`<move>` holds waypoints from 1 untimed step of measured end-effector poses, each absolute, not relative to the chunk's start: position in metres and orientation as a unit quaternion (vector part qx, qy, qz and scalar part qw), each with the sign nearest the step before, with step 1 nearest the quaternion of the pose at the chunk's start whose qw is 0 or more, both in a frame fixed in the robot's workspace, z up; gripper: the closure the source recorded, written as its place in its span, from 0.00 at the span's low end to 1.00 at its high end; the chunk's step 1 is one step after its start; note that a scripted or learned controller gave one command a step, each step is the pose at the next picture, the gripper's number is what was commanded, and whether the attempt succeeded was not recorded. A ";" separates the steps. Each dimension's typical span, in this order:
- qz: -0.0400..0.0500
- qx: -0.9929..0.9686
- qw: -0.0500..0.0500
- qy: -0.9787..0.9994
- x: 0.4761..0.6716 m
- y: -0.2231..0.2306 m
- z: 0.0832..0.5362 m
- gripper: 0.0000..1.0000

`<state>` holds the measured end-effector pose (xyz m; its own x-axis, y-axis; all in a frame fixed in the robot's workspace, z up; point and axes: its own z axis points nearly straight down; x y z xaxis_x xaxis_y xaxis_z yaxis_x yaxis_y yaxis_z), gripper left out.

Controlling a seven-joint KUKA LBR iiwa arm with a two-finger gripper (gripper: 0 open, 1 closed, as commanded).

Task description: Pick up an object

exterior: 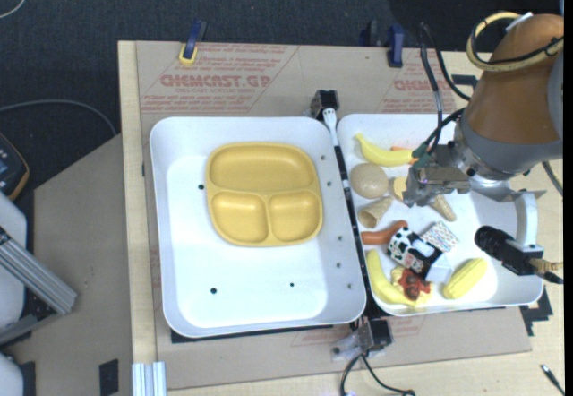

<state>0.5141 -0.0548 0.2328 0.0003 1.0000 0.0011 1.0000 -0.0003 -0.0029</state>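
Tool (434, 181) sits low over the upper middle of the right bin (501, 299), hanging from the grey arm (515, 94) that enters from the right. Whether it is released or clenched: cannot tell.

Just beside the tool on its left: a yellow banana (380, 152) along the bin's upper edge, a round beige ball-like item (368, 179) below it, and a tan cone-shaped piece (376, 210). A pale tan item (442, 205) pokes out right under the tool, partly covered by it.

Lower in the bin: an orange-red carrot-like piece (383, 231), a black-and-white cow-patterned toy (406, 250), a small printed packet (439, 236), a second banana (388, 288) and a corn cob (466, 278). Small red item beside the cow toy is too cluttered to identify.

Left bin (192, 291) holds a yellow three-compartment plate (264, 191).

Both bins rest on the tabletop (143, 81), which is covered in printed brown paper. Black cables hang across the arm's left side.
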 end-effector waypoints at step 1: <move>0.000 -0.707 0.001 -0.707 0.514 -0.055 0.231 1.00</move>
